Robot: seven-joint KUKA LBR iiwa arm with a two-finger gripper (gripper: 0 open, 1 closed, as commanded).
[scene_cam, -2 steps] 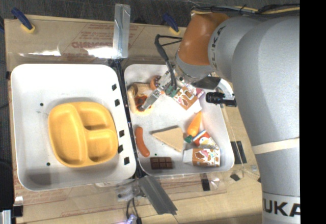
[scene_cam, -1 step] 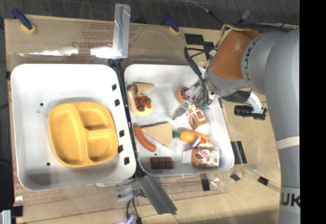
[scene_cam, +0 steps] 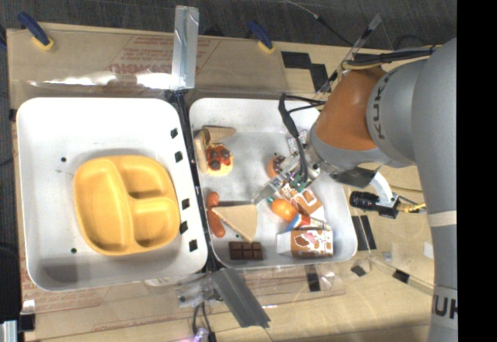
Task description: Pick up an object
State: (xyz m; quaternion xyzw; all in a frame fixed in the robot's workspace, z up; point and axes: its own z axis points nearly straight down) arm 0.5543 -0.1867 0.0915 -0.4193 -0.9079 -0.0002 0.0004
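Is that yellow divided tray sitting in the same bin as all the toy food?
No, the yellow tray lies in the left bin, while the toy food is in the right bin.

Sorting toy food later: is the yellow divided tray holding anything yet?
Empty. The yellow divided tray in the left bin shows bare compartments, nothing lying in them.

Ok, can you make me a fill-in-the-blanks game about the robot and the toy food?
1. The yellow tray lies in the ____ bin.
2. The chocolate bar lies along the ____ edge of the right bin.
3. The robot arm has an ____ band above its wrist.

Missing words: left; bottom; orange
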